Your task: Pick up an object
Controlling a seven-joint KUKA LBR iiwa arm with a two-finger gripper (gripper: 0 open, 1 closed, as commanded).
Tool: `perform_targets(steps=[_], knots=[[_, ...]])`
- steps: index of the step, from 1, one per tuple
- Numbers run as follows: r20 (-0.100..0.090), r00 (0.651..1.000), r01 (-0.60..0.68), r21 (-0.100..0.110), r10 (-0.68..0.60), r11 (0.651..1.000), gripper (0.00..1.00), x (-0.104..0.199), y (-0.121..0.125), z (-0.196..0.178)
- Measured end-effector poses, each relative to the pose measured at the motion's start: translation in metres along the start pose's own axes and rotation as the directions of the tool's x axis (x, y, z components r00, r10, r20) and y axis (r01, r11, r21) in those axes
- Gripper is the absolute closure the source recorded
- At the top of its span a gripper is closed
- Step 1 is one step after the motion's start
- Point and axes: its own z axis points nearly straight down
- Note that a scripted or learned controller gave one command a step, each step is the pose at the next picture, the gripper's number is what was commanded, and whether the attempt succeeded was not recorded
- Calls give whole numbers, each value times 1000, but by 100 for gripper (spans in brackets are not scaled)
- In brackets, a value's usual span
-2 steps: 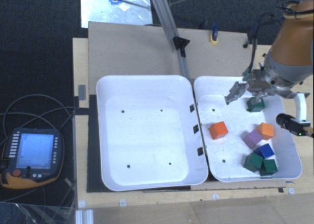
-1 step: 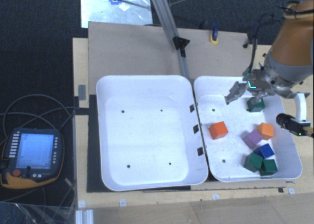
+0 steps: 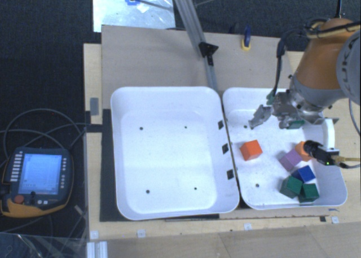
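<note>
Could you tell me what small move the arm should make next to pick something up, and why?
Probably shift the gripper toward the orange cube and lower onto it. The cube sits alone on the floor of the right bin, just below the gripper in the view, while the purple block, blue block and green blocks crowd together.

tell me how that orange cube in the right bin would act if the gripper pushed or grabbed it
The orange cube looks like a rigid block with flat faces, so it would likely slide rather than roll on the bin floor. Its parallel sides should suit a two-finger pinch. It sits apart from the other blocks, so a push probably wouldn't disturb them. It seems small, probably light.
</note>
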Motion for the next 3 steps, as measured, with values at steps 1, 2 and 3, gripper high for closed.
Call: perform_targets(steps=[1, 2, 3], knots=[[0, 1000, 0, 0, 0, 1000, 0, 7, 5, 46], [0, 1000, 0, -1, 0, 1000, 0, 7, 11, 107], [0, 1000, 1, -8, -1, 1000, 100, 6, 13, 92]])
